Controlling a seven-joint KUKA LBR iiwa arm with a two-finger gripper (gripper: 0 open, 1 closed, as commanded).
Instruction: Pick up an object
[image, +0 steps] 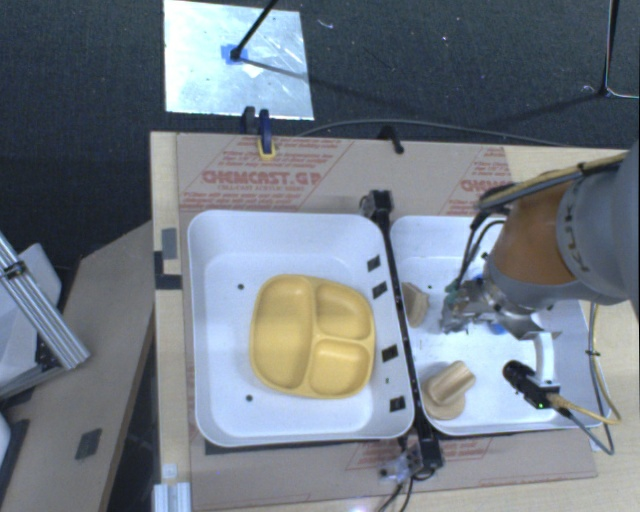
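Yellow plastic is showing in the left bin (215, 300), where a sectioned plate (312, 336) is lying flat. In the right bin (430, 240), a tan wooden peg (447, 385) is lying near the front edge, its long axis running from lower left up to the right. Another tan piece (414, 303) is sitting by the divider. The gripper (462, 312) is hovering low just right of it; whether it is spread, I cannot tell.

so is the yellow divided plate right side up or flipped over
Right side up: the yellow plate in the left bin shows its three recessed compartments facing the camera.
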